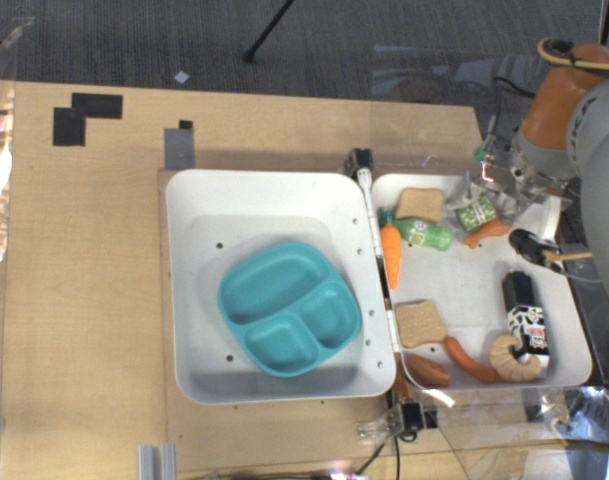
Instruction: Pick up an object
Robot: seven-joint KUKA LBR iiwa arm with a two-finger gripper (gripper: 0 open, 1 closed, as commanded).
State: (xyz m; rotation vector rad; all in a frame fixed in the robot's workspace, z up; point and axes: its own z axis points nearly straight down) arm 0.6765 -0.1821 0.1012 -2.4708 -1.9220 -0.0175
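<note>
My gripper (491, 180) hangs over the far right corner of the right bin (484, 288), below the orange wrist band. Just under and in front of it lie a small green-and-white packet (473, 214) and an orange sausage-like piece (488, 232). I cannot tell whether the gripper touches either one. Farther left in that bin are a bread slice (420, 203), a green bottle (425, 234) and a carrot (390, 253).
The right bin's near half holds another bread slice (421, 323), two sausages (470, 361), a ring-shaped pastry (514, 359) and a black-and-white bottle (524, 314). A teal divided plate (289, 308) lies in the left bin (199, 218). The grey arm crowds the right edge.
</note>
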